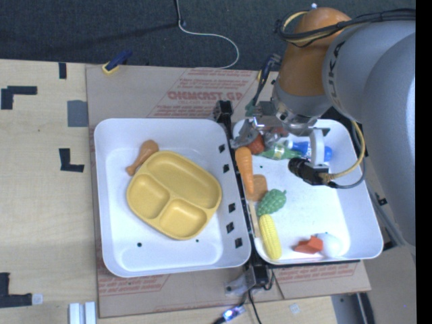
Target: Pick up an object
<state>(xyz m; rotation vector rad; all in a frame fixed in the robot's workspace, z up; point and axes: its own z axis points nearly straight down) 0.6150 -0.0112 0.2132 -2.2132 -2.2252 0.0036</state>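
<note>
Grey arm with orange band is down over the far left corner of the right white plastic bin (364, 241), its two-finger gripper (260, 137) low among a long orange toy carrot (244, 171), a green-and-blue bottle-like item (297, 150) and something reddish just under it; can't tell how far the fingers are parted or whether anything sits between them. Looks like the reach/grasp step, nothing visibly lifted. Next calls for a firm close on one item, probably the carrot's top end, then a straight lift; yellow toy corn cob (270, 235) and green leafy toy (271, 201) lie nearer, the yellow divided plastic tray (174, 194) in the left bin.
</note>
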